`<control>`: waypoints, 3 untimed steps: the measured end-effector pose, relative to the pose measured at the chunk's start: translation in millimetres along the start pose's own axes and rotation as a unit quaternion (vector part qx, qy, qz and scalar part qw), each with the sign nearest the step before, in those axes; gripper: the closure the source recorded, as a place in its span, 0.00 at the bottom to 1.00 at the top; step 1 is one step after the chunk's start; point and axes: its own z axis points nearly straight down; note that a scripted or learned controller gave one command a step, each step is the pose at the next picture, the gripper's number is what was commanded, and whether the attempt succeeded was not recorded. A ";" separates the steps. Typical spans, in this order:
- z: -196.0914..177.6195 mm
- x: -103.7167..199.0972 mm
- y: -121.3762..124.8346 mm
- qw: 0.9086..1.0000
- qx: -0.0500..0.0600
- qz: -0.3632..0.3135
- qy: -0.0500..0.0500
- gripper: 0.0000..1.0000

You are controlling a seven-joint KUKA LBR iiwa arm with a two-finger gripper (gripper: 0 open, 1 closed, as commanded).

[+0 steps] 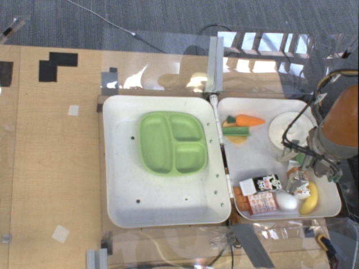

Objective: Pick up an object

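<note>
Pincer (299, 179) sits low in your right bin (255, 144), just above the banana (309, 199); can't tell its state.

Bright, even overhead light, with window glare on the clear panel (263, 46) at the table's (50, 167) far edge, soft shadows, slightly soft focus.

Grey arm (336, 128) reaching from the right, gripper (300, 179) pointed downward.
</note>
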 end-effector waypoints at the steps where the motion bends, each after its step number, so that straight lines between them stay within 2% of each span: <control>1: 3.9 -95.6 39.9 0.995 -0.001 0.100 0.003 0.00; 2: 0.6 -35.9 41.0 0.998 0.000 0.065 0.002 0.00; 3: -0.3 7.1 -0.1 0.997 0.002 0.074 0.000 0.00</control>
